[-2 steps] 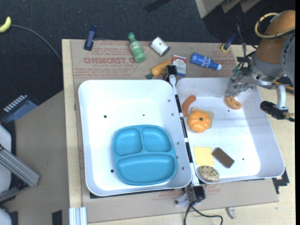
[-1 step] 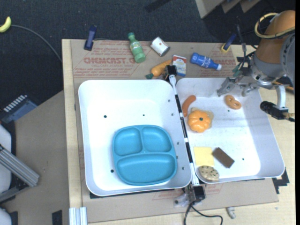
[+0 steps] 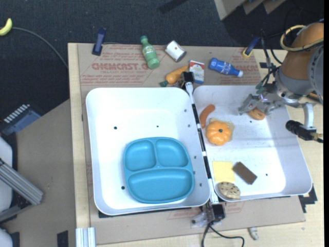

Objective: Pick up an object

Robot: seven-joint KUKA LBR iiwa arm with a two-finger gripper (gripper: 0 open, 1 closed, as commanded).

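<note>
My gripper (image 3: 258,105) is low over the far right part of the right bin (image 3: 288,158), its fingers spread apart. A small orange-brown roll (image 3: 257,114) lies on the bin floor just in front of the fingertips, touching or nearly touching them. Farther left in the same bin lie an orange sausage (image 3: 205,115) and a small pumpkin (image 3: 218,133). Near the front edge are a yellow cheese slice (image 3: 222,171), a brown bar (image 3: 244,173) and a cookie (image 3: 229,190).
The left bin (image 3: 108,138) holds a blue divided plate (image 3: 158,170). Behind the bins on the board lie a green bottle (image 3: 150,53), a white can (image 3: 175,50), a blue bottle (image 3: 225,67), a small carton (image 3: 196,71) and a carrot (image 3: 175,77).
</note>
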